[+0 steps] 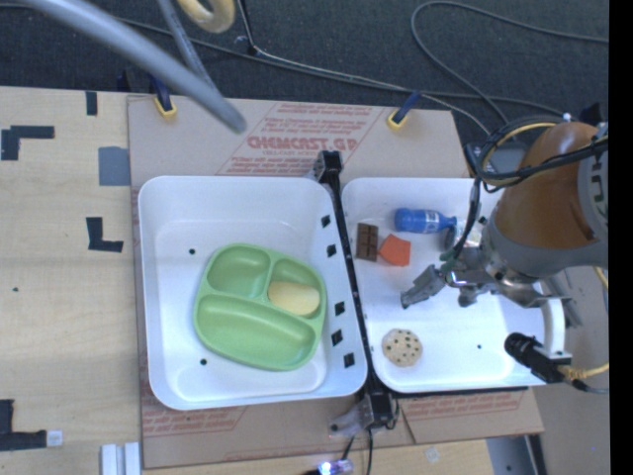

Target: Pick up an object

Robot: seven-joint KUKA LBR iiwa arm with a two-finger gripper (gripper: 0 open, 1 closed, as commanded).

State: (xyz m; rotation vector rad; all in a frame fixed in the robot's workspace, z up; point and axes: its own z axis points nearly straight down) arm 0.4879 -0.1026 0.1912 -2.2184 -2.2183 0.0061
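Observation:
In the right bin lie a blue bottle, a brown chocolate bar, an orange block and a round cookie. My gripper hangs over the middle of this bin, below the bottle and to the right of the orange block, above the cookie. Its fingers are spread open, with only white bin floor between them. It touches none of the objects.
The left bin holds a green divided plate with a pale yellow piece in one compartment. A black divider separates the bins. Cables run along the right bin's edge near the arm.

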